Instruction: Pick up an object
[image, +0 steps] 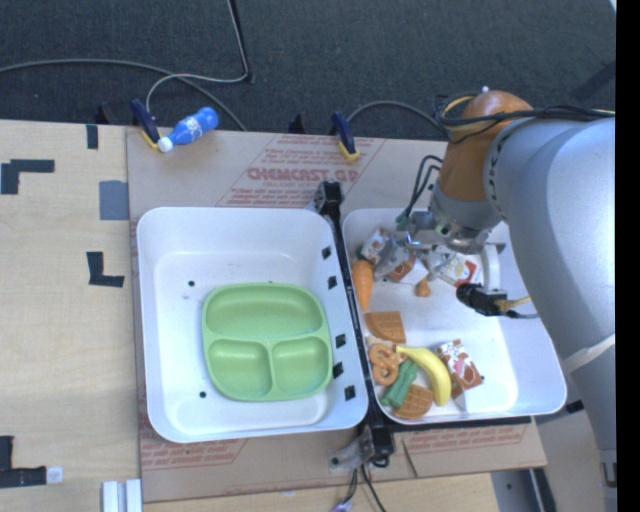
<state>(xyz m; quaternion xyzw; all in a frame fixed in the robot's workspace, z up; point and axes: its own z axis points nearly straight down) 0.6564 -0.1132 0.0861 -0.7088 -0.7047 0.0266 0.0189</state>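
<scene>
Nearest the camera, a banana (430, 368) lies among toy food in the right bin (520, 345). Above it the gripper (432, 250) hangs low over a carrot (362, 284); its grip cannot be made out. A green tray (266, 339) sits in the left bin (165, 300).

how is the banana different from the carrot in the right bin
The banana is yellow and curved; the carrot is orange and straight. The banana lies at the near end, over other toy foods; the carrot lies farther back, along the bin's left wall. Both are in the right bin, apart from the gripper.
</scene>
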